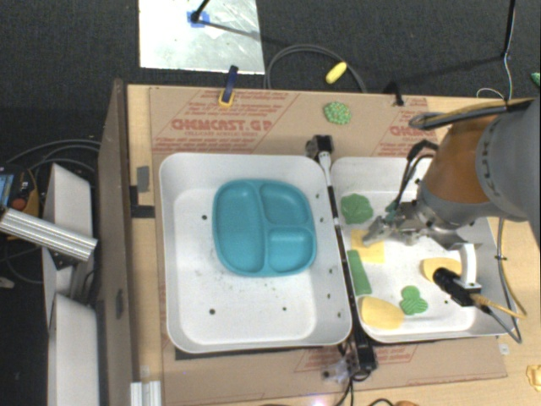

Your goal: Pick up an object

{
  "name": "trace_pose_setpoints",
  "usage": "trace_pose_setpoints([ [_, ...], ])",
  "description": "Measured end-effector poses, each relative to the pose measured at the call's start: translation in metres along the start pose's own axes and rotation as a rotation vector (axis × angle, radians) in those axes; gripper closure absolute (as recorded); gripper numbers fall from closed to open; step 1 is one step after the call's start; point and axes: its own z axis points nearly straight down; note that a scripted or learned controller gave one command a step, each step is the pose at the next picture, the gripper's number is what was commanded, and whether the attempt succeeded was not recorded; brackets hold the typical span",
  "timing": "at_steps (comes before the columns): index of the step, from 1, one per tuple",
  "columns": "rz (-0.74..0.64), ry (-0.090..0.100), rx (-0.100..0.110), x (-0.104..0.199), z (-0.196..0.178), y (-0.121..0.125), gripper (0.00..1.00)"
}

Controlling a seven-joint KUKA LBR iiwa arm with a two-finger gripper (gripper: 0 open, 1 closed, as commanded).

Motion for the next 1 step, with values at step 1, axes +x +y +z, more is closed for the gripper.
trace_pose_setpoints([
  [1,0.016,-0.009,-0.002,-0.082,-0.0028,0.0184,0.0],
])
